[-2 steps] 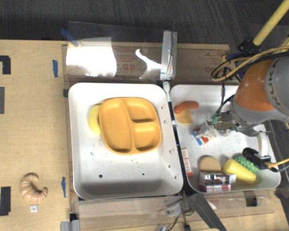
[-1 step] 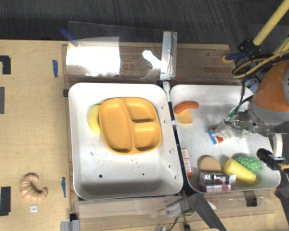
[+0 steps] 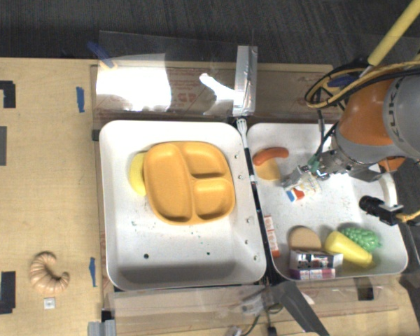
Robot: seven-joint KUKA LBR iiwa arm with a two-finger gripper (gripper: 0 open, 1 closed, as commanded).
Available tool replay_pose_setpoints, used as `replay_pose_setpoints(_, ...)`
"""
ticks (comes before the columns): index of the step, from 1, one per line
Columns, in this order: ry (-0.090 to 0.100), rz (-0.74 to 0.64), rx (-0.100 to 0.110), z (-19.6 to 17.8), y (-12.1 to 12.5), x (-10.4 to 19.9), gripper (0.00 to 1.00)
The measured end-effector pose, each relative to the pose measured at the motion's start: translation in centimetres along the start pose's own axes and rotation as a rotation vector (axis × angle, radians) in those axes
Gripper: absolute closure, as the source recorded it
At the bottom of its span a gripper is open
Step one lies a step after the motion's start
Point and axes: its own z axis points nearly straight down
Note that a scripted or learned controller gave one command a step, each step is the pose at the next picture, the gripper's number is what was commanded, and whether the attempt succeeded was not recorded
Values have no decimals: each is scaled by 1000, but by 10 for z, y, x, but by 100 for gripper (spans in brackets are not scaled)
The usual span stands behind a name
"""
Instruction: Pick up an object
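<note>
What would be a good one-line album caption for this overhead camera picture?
Robot hand hovers low in the right bin among toy foods; an orange divided tray sits in the left bin.

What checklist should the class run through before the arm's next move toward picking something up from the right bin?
1. Objects available in the right bin: ok. A hot dog, a bread slice, a corn cob, green grapes and a small can lie there.
2. End effector over the right bin: ok, near the hot dog.
3. Something held by the end effector: cannot tell.
4. Target standing apart from its neighbours: ok for the hot dog; not ok for the corn cob, which touches the grapes.
5. Left bin contents out of the way: ok; the orange tray sits in that bin.
</note>
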Motion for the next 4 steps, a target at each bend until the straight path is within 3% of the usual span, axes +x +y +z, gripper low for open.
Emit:
replay_pose_setpoints(1, 7, 192, 15, -93, 38, 27, 0)
replay_pose_setpoints(2, 7, 102, 18, -102, 65, -19, 0)
replay_pose_setpoints(3, 12, 51, 26, -52, 30, -20, 0)
replay_pose_setpoints(4, 16, -321, 20, -7, 31, 7, 0)
